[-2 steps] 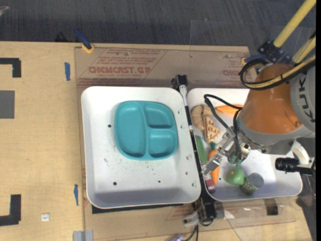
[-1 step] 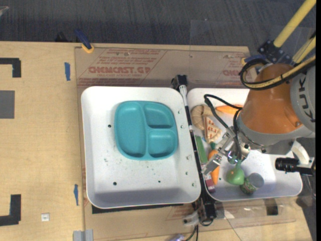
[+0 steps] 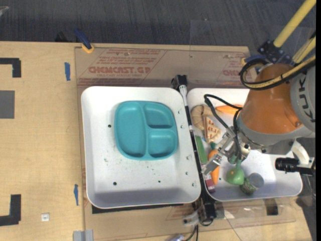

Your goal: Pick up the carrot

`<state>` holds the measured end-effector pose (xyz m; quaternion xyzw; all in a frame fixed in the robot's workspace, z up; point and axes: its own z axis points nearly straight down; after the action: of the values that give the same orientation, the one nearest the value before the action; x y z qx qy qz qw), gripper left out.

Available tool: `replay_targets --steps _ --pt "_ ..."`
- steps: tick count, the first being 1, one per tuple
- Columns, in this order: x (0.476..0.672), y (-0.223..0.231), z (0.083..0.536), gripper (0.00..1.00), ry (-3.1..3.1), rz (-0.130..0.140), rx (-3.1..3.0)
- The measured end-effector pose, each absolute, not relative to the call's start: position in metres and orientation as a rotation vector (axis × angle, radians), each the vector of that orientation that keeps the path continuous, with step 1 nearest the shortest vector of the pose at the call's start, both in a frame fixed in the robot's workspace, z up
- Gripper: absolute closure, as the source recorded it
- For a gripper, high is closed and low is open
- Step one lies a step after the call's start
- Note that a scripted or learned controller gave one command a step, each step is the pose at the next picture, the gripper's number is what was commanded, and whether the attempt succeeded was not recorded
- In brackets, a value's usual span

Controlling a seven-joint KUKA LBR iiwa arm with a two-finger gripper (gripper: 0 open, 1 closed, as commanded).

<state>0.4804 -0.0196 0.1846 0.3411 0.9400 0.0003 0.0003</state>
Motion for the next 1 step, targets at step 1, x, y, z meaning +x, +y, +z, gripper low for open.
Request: replay_targets --steps 1 --pt "0.4804 -0.0196 0.1846 0.00 2.953 0.001 1.071"
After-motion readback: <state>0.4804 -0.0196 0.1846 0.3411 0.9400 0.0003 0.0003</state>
